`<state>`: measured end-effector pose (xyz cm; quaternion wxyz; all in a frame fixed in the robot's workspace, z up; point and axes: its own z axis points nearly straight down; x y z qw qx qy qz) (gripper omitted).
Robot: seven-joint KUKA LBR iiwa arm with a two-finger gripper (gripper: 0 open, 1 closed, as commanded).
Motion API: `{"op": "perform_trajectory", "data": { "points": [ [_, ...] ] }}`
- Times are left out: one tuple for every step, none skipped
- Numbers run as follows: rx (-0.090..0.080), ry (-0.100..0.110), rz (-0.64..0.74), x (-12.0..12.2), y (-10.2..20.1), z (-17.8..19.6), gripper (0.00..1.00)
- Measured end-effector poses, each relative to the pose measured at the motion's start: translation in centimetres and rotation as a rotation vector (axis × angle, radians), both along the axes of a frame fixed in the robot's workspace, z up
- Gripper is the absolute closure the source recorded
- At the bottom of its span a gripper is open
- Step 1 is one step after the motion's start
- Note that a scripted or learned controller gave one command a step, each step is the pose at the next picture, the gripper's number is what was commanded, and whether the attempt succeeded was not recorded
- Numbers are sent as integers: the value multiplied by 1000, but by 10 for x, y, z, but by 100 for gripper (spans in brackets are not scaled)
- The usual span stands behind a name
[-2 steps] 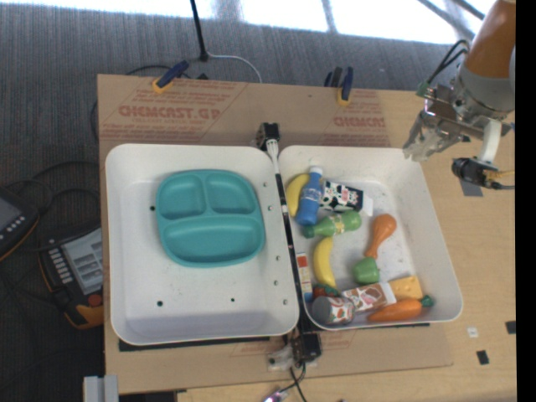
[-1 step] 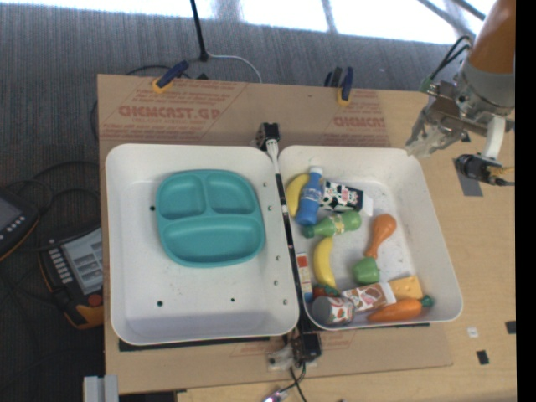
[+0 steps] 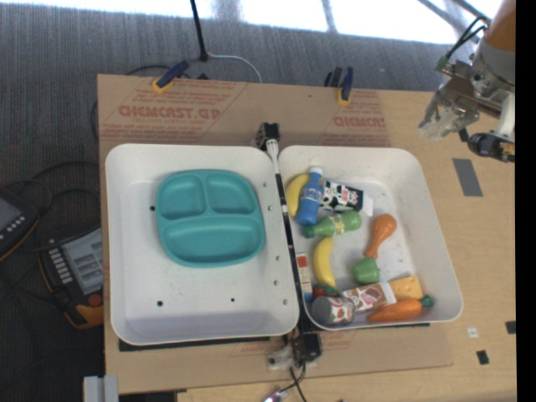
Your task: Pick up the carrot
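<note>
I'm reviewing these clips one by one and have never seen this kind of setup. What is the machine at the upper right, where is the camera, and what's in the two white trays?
One fixed camera looks down at a slant on a cardboard-covered bench. The grey robot arm's end effector hangs at the upper right, outside the bins, with nothing held between its fingers. The left shallow white bin holds a teal plastic divided plate. The right shallow white bin holds toy food: the orange plastic carrot along its near edge, two yellow bananas, a blue bottle, a cow-patterned carton and an orange drumstick, among others.
</note>
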<state>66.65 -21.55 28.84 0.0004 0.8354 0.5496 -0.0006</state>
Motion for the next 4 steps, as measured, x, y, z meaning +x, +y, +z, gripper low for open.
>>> {"op": "perform_trajectory", "data": {
  "points": [
    [1, 2, 131, 1, 1, -76, 100],
    [-1, 1, 132, 2, 2, -65, 100],
    [-2, 1, 133, 2, 2, -55, 100],
    [-3, 2, 134, 3, 2, -45, 100]
  ]
}}
